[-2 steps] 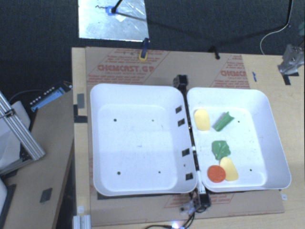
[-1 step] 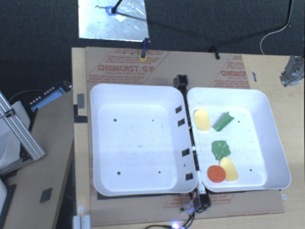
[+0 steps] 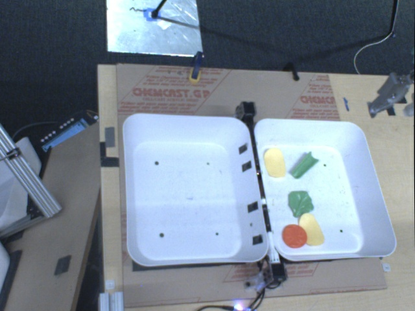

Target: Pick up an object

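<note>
The right bin (image 3: 347, 196) holds several small toy foods. A pale yellow piece (image 3: 274, 162) lies near its left wall, and beside it is a long green piece (image 3: 303, 165). Below them sits a leafy green piece (image 3: 299, 203). Near the front, a red round piece (image 3: 295, 236) touches another yellow piece (image 3: 313, 229). My gripper (image 3: 391, 96) is a grey shape at the far right edge, beyond the right bin's back right corner and well away from every object. Nothing is in it.
The left bin (image 3: 188, 186) adjoins the right one along a black hinge strip (image 3: 256, 183). Behind the bins are a shiny metal sheet (image 3: 154, 17), a yellow-and-blue clip (image 3: 195, 70) and cables. An aluminium frame (image 3: 26, 177) stands at left.
</note>
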### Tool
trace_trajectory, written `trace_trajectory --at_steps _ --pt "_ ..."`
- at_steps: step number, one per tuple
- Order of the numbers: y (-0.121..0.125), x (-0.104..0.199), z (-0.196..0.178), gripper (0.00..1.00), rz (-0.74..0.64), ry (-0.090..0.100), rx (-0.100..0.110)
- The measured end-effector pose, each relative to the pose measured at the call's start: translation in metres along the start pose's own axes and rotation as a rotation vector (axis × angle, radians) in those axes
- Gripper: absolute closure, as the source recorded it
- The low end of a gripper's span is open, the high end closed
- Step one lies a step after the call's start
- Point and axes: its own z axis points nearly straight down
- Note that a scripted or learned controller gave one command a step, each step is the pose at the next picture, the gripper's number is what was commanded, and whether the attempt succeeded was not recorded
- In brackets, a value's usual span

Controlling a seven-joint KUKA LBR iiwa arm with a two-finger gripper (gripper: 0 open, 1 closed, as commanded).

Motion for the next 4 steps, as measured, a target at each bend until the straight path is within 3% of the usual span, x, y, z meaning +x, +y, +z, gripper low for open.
trace_trajectory --at_steps 1,2,4 --pt "0.001 0.000 -0.012 1.00 -0.004 -0.001 -0.004" --pt "-0.008 -0.053 0.000 1.00 0.008 -0.002 0.001" --pt "0.116 -0.090 0.000 1.00 0.001 -0.003 -0.003"
